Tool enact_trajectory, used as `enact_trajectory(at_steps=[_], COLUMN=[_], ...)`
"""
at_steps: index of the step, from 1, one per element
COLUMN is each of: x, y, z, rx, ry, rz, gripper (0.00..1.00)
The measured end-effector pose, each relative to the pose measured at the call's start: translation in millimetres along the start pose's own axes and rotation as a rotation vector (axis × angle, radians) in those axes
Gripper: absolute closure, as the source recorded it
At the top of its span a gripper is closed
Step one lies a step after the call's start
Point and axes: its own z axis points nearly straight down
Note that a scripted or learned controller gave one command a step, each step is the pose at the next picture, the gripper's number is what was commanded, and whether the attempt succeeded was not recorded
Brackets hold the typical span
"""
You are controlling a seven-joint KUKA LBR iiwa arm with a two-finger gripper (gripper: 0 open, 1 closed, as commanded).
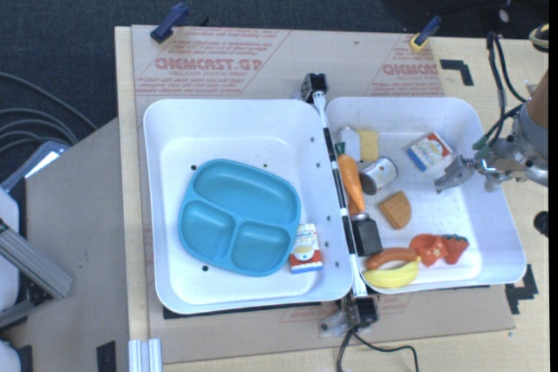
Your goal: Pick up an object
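My gripper point(472, 173) hangs over the right side of the right bin point(493, 222), open, with nothing between its fingers. A small white, blue and red carton point(429, 152) lies just to its left. Further left in this bin are a silver can point(377, 174), an orange carrot point(350, 179), a pale yellow block point(369, 144) and a brown biscuit point(395, 209). Near the front edge lie a red pepper point(438, 248), a sausage point(390, 257), a yellow banana point(392, 276) and a black block point(367, 236).
The left bin point(166, 187) holds a blue divided plate point(240, 216) and a small carton point(305, 246) beside its right wall. A black clamp rail point(336, 187) runs between the bins. Cables hang at the right by the arm.
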Motion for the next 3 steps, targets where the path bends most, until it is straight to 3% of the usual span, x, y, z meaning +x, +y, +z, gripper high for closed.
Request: enact_trajectory(at_steps=[1,2,3], x=[40,39,76], y=[39,39,98], z=[109,99,107], rx=[-0.002,-0.003,0.002], ry=[-0.001,-0.001,-0.007], rz=[-0.001,0.0,0.002], gripper=[0.0,1.0,1.0])
